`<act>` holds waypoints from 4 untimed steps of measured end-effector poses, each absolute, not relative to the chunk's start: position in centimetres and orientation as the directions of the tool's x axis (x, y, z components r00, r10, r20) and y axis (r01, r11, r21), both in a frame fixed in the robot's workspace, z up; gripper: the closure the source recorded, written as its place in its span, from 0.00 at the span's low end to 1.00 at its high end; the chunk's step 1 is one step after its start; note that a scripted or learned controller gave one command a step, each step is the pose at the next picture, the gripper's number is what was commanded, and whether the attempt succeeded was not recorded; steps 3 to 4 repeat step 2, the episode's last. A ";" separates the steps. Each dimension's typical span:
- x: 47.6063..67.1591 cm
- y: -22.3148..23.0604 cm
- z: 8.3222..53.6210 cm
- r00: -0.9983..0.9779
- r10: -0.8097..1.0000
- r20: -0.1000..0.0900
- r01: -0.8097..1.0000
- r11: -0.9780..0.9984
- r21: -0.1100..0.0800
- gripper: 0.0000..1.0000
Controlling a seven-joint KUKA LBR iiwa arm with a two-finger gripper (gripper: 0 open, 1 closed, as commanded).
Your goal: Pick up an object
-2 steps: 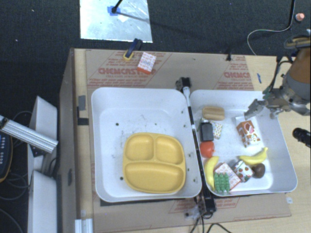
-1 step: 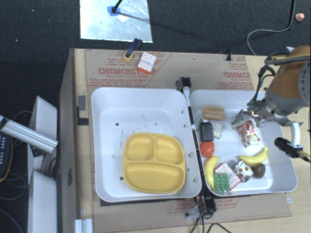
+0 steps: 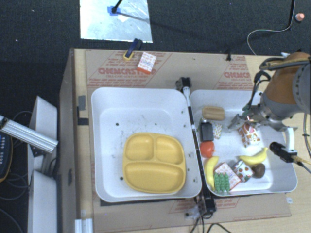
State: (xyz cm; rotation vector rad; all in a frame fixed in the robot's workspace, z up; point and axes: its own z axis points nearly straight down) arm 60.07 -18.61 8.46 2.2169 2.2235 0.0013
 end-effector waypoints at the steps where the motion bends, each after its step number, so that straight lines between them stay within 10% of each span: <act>1: 60.2 -18.7 9.6 -0.004 1.000 -0.001 1.000 0.004 0.005 1.00; 2: 62.5 -5.8 18.5 -0.004 1.000 0.001 1.000 0.004 0.004 1.00; 4: 62.5 -5.8 18.5 -0.004 1.000 0.001 1.000 0.004 0.004 1.00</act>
